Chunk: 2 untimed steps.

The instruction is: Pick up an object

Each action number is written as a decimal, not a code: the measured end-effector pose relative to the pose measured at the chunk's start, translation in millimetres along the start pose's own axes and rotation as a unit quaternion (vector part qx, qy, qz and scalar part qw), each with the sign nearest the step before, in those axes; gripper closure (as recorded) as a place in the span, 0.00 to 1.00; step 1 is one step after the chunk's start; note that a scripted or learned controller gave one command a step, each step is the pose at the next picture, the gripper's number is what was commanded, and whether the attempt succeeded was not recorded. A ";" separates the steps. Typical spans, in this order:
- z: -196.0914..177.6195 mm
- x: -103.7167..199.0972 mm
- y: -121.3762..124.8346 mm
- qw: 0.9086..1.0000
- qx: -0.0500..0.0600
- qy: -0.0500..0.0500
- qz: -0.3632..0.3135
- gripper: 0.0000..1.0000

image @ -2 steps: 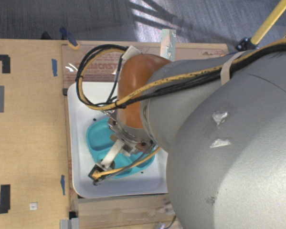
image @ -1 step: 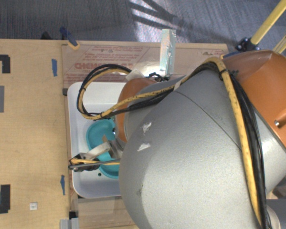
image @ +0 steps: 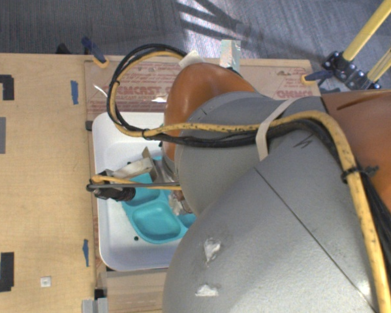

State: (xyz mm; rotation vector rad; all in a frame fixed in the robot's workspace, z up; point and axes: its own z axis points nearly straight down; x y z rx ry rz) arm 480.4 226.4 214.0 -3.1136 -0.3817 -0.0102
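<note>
- The grey arm [image: 260,201] is positioned over the white bin [image: 108,243], and most of the bin is covered by it.
- The gripper [image: 161,173] is seen low inside the bin, just above a blue dish-shaped object [image: 157,220]. Whether it is wide or narrow cannot be told.
- The blue object is seen lying on the bin floor, partly hidden under the arm.
- No lift is seen, so the grasp is judged not yet done.
- Left to do: the object is to be gripped and raised clear of the bin.
</note>
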 end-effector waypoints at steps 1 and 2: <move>8.3 -2.2 0.1 0.997 -0.001 -0.006 -0.072 1.00; -5.0 -1.8 0.2 0.968 0.000 -0.006 -0.253 1.00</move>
